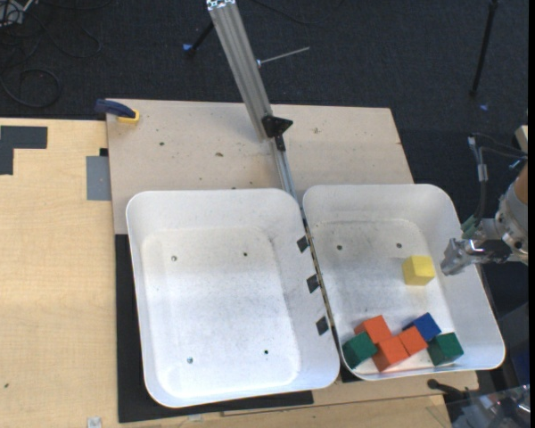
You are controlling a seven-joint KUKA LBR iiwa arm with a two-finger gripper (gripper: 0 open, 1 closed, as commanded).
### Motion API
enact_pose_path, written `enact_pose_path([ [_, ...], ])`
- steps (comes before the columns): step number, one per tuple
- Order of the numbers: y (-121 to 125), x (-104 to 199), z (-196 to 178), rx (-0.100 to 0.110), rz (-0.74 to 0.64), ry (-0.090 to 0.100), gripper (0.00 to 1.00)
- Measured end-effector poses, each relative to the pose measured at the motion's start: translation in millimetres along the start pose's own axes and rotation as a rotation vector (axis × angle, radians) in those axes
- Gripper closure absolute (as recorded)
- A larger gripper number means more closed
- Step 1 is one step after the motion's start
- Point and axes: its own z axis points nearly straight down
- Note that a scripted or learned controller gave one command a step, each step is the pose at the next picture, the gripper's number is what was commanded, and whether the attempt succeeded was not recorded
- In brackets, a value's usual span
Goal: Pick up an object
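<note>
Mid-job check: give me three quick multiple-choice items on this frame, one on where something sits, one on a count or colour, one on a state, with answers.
1. Where does the yellow block sit?
A. In the left bin
B. In the right bin, apart from the other blocks
C. On the bench outside both bins

2. How many green blocks lie in the cluster in the right bin?
A. None
B. Two
C. Five

3. Where is the hand now?
A. At the right bin's right rim, near the yellow block
B. Over the middle of the left bin
C. Down among the clustered blocks

Answers:
1 B: it lies alone, above the cluster.
2 B: one green block at the cluster's left, another at its right.
3 A: it sits just right of the yellow block.
</note>
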Motion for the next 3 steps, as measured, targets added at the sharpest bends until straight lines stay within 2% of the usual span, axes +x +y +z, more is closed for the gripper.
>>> enact_pose_path([
  [1, 14, 50, 9, 0.005, -0.003, 0.004, 1.0],
  [3, 55, 164, -8, 0.003, -0.004, 0.003, 1.0],
])
